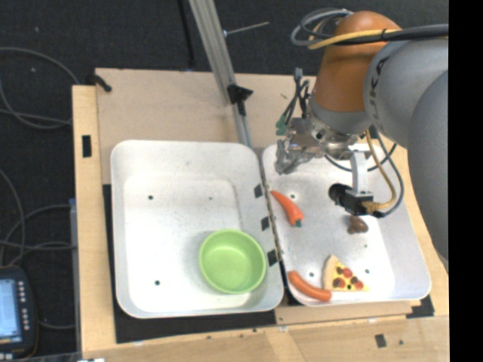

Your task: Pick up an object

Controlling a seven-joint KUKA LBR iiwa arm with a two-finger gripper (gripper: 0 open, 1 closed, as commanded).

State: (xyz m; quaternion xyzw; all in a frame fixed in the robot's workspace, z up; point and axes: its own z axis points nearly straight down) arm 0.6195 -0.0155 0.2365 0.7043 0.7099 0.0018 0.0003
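A pale wooden bench (166,108) stands on dark flooring with loose cables at the left, and it bears two shallow white bins side by side. In the right bin (392,259), a carrot (287,207) with a green end lies near the left wall, slanting from far-left to near-right. Along the near wall lies a sausage (309,286), and just right of it a pizza slice (342,274), its point turned to the far side; the two are close, but whether they touch is unclear. A small brown object (358,224) sits further right, about mid-bin, well apart from the carrot. The gripper (287,157) hangs over the far-left corner of this bin, on the far side of the carrot and apart from it; nothing shows between its fingers, and whether they are spread or closed cannot be told. Above it rise the orange band (349,59) and the grey arm (423,81), with cables looping round the wrist and a black fitting (349,197) hanging to the right. The left bin (151,179) holds a green bowl (232,260), upright, at its near-right corner. A metal rail (215,51) slants down from the far side to the gap between the bins. At the near-left edge a small screen (13,308) glows, its writing too small to read.
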